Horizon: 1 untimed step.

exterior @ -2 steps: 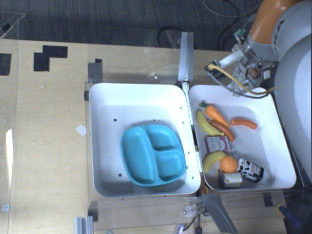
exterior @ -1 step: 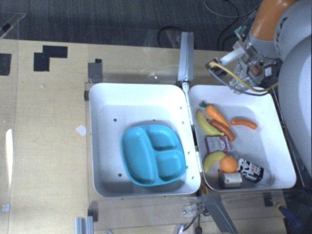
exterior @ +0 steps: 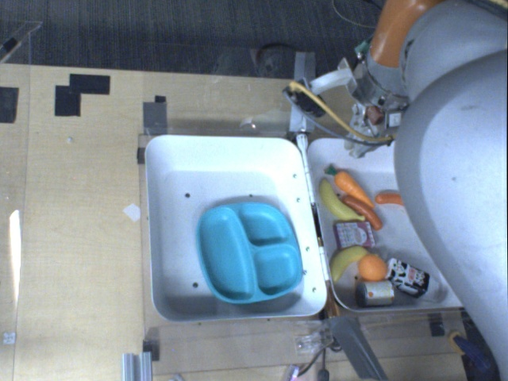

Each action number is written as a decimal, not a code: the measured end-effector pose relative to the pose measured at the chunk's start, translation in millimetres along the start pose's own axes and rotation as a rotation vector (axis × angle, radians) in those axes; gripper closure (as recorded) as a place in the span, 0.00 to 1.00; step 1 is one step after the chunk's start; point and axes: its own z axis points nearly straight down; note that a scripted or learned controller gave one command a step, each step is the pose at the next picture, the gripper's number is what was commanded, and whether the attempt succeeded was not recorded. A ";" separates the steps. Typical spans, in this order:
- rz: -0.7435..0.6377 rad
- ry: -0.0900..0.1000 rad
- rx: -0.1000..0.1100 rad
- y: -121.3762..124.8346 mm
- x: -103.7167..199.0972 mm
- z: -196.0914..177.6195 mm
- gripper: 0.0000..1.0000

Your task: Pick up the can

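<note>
A small silver can lies on its side at the near edge of the right bin, just below an orange. My gripper hangs over the far end of the same bin, well away from the can, with cables looped around the wrist. The large grey arm covers the bin's right side.
A carrot, a banana, a red sausage, a purple packet, a yellow-green fruit and a black-and-white carton crowd the right bin. The left bin holds a blue divided plate.
</note>
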 end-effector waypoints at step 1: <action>-0.281 -0.004 0.000 2.4 -0.6 28.2 1.00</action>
